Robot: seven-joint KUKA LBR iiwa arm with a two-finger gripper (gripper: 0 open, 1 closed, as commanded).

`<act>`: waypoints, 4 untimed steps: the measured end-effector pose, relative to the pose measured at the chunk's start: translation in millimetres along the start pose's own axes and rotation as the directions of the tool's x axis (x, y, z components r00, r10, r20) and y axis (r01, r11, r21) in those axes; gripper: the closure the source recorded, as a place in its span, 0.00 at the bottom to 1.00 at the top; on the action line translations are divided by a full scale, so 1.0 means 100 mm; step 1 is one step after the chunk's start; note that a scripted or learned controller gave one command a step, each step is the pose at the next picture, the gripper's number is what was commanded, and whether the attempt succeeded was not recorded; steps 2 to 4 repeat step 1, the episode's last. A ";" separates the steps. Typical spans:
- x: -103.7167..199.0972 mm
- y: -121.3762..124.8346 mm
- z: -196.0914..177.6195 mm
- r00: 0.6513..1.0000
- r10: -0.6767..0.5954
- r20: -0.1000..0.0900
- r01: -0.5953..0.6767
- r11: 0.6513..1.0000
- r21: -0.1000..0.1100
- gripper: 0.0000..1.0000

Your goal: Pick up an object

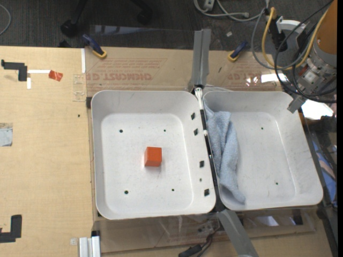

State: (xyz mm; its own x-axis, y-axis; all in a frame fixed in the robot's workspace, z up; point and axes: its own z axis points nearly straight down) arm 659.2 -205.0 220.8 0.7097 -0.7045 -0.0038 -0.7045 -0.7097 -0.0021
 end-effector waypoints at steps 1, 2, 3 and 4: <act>-0.12 -0.13 0.57 0.991 0.134 0.000 -0.134 0.991 0.002 1.00; -0.12 -0.13 0.57 0.991 0.134 0.000 -0.134 0.991 0.002 1.00; -0.12 -0.13 0.57 0.991 0.134 0.000 -0.134 0.991 0.002 1.00; -0.12 -0.13 0.57 0.991 0.134 0.000 -0.134 0.991 0.002 1.00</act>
